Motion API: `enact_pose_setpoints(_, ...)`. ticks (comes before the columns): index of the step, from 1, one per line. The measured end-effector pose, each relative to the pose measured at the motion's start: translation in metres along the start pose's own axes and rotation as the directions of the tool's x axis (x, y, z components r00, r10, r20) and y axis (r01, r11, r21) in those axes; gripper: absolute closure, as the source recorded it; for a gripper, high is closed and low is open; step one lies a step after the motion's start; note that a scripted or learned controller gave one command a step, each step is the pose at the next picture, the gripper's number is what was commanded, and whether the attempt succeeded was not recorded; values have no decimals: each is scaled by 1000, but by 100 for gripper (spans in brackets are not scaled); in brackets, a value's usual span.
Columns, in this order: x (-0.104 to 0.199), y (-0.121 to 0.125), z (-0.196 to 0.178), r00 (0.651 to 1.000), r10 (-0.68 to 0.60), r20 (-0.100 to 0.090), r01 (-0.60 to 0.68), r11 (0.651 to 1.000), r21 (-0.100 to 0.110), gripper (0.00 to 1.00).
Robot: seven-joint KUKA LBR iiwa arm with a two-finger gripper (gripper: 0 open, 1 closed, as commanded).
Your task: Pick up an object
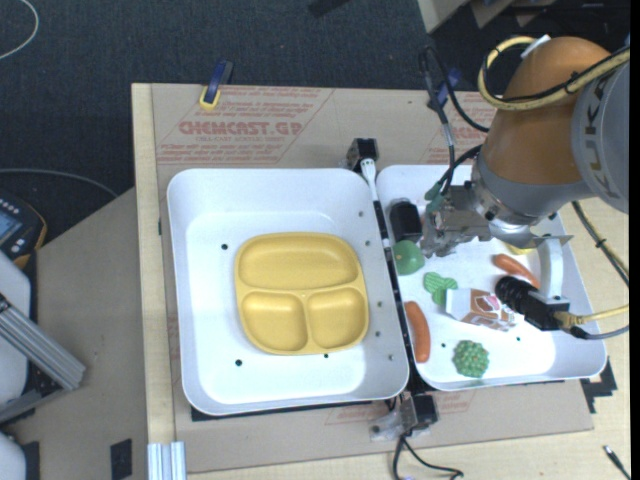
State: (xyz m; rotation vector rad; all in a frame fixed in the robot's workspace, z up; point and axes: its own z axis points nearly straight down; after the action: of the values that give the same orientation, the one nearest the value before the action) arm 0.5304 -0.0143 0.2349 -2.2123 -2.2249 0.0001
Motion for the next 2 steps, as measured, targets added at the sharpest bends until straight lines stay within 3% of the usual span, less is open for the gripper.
enact_pose_setpoints(1,49,-9,20,1000,1,1,-1,1000,2,100)
enact_pose_setpoints(2,40,-4,16,1000,7,3,-7,1000,-4,100)
